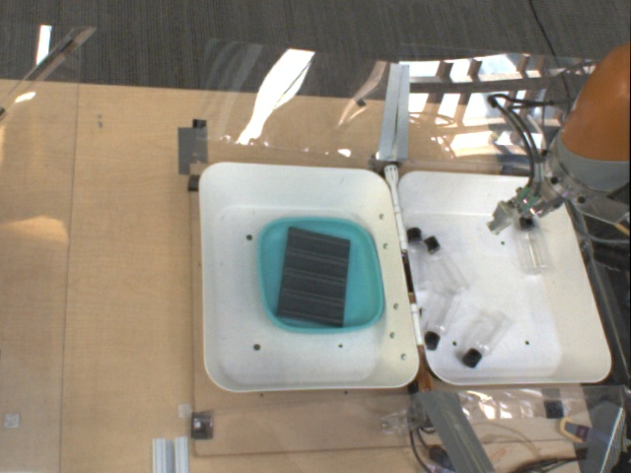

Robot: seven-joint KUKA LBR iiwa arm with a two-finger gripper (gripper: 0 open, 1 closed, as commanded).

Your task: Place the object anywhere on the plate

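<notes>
A grey robot arm with an orange band reaches in from the upper right, over the far right corner of the right-hand white bin. Its wrist angles down and to the left, ending in a small gripper that hangs just above the bin floor near the back; whether the gripper is open or closed cannot be told at this size.

Just below the gripper lies a clear vial. More clear vials with black caps are scattered across the bin's left and front parts.

In the left-hand white bin sits a teal plate, and a dark grey ribbed block lies flat in its middle. No writing or labels can be read anywhere.
</notes>
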